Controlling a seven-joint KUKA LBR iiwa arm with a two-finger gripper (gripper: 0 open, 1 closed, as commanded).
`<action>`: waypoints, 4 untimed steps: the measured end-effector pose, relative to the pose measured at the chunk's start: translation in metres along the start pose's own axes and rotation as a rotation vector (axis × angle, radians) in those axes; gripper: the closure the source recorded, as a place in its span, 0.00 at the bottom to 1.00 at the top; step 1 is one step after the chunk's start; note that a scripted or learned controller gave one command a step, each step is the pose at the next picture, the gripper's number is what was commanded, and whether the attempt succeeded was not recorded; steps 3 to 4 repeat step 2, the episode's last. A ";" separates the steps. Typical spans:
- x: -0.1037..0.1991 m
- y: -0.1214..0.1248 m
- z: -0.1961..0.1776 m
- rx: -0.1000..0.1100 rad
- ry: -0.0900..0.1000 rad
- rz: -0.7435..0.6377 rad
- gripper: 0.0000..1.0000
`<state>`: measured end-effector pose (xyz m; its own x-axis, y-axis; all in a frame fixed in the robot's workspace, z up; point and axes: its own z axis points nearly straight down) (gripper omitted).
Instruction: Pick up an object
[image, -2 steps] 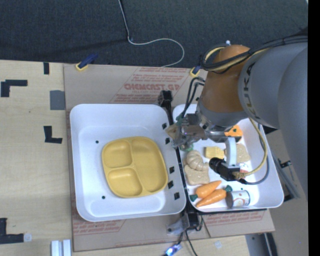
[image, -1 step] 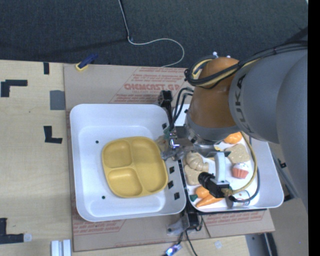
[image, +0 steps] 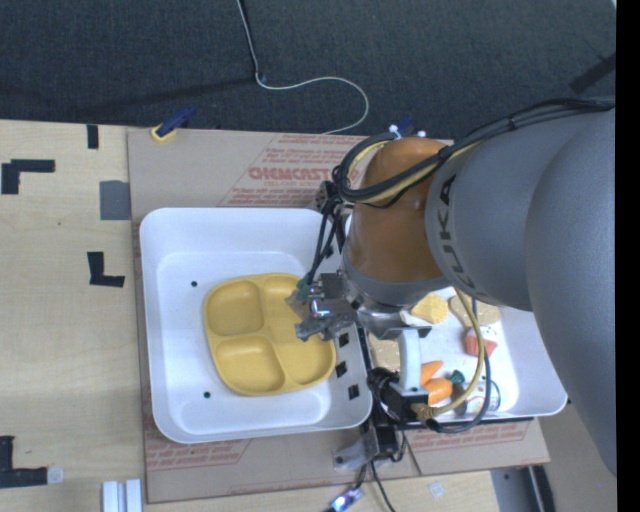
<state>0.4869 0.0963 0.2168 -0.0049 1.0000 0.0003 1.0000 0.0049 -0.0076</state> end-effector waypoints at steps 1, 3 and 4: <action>0.008 0.010 -0.016 -0.003 -0.001 0.002 1.00; 0.000 0.011 0.003 -0.001 -0.002 0.004 1.00; 0.000 0.011 0.003 -0.001 -0.002 0.004 1.00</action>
